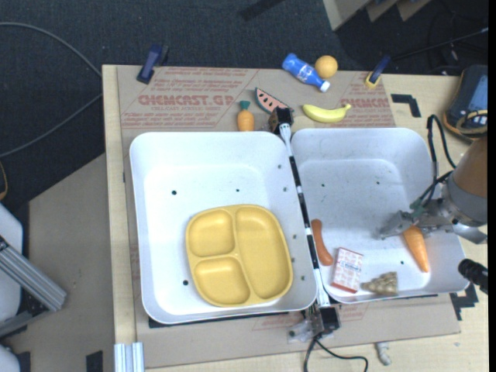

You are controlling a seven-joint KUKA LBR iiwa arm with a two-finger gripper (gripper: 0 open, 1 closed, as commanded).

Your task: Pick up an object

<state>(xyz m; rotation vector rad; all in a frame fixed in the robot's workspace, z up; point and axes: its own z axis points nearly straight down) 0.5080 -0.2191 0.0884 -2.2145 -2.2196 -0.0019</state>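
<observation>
The hand [408, 225] hovers spread at the right bin's [364, 142] three o'clock side, nothing pinched; the carrot [417, 248] lies just below. Closing off-centre could roll it toward the wall.

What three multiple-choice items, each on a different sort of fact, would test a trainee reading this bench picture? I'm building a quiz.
1. Where does the yellow tray lie?
A left bin
B right bin
C cardboard

2. How many compartments does the tray have?
A two
B three
C five

3. How does the carrot in the right bin stand with the tool?
A lifted high
B on the bin floor at the tool's tip
C outside the bin

Answers: A, it fills the left bin; B, three hollows show; B, it lies beside the tip.
</observation>
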